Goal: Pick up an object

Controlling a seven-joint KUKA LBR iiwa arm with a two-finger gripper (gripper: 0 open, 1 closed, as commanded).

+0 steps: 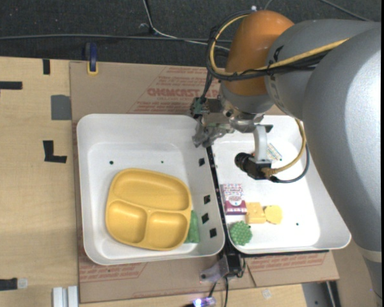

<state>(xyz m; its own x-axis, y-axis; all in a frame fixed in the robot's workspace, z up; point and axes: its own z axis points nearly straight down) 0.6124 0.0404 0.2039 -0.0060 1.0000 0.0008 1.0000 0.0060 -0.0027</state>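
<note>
- Hand (206, 125) is hanging at the far end of the divider (212, 183) where the two white bins are meeting. Whether it is spread or pressed together I cannot tell, because the wrist and dark fittings are crowding it.
- Grey arm (333, 75) is reaching in from the right, and its bulk is covering the far right corner of the right bin (310, 197).
- Closest candidates are lying toward the near end of the right bin, well apart from the hand. They are a pink packet (232, 197), a yellow block (255, 213) touching a yellow disc (273, 215), and a green knobbly ball (241, 233) just beside the block.
- Left bin (84, 171) is holding a yellow divided tray (147, 208) lying flat, with a green piece (193, 228) sitting between the tray and the divider.
- Every object I am seeing is resting on a bin floor, so I am judging the pick as not yet made.
- By my reckoning the whole job is waiting: settling on one object, travelling over it, going down, gripping and lifting clear.
- Both bins are sitting side by side on the bench (25, 190).
</note>
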